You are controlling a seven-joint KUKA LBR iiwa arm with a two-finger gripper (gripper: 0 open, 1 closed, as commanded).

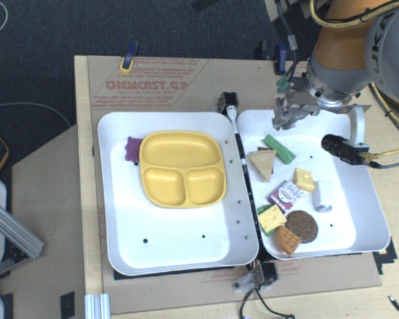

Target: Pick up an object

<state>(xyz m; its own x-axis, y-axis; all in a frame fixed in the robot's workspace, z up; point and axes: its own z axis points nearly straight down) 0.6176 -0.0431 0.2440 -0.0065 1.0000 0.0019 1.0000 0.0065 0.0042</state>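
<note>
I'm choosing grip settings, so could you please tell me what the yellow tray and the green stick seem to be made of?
The yellow tray looks like moulded plastic: uniform colour, smooth rounded compartments, soft sheen. The green stick seems plastic or foam, flat matte green; the view leaves that open.

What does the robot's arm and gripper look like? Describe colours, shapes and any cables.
The arm is a thick, rounded grey body with a broad orange band above the wrist. Yellow and black cables loop around its upper part. It narrows to a small grey metal gripper with two thin dark fingers.
</note>
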